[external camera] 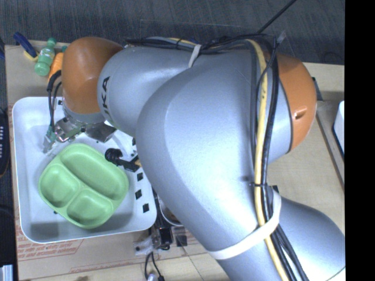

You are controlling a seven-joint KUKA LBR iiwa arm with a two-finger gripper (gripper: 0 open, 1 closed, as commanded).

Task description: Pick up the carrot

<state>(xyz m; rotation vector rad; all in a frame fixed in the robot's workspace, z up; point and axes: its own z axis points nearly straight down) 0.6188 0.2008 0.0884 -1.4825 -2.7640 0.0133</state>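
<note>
The big grey arm (222, 157) sprawls across most of the desk (328, 157), hiding the middle and right of it. Its orange-banded wrist (85, 78) hangs over the far edge of the left white bin (23, 157), and the tool (55, 134) dips down from it inside the bin near the far left corner, just beside the far rim of a green divided tray (82, 183). How far the tool is open I cannot tell; the wrist blocks much of it and what shows is small and cluttered, with nothing plainly in its grip.

The green tray lies flat in the bin, taking up much of its floor toward the near side. A small black object (112, 155) sits just at the tray's right edge, tucked under the arm.

The carrot (56, 62) lies outside the bin, on the desk at the far left corner, half hidden behind the orange wrist. Just beside it are a green toy piece (44, 60) and something blue and yellow (26, 44).
</note>
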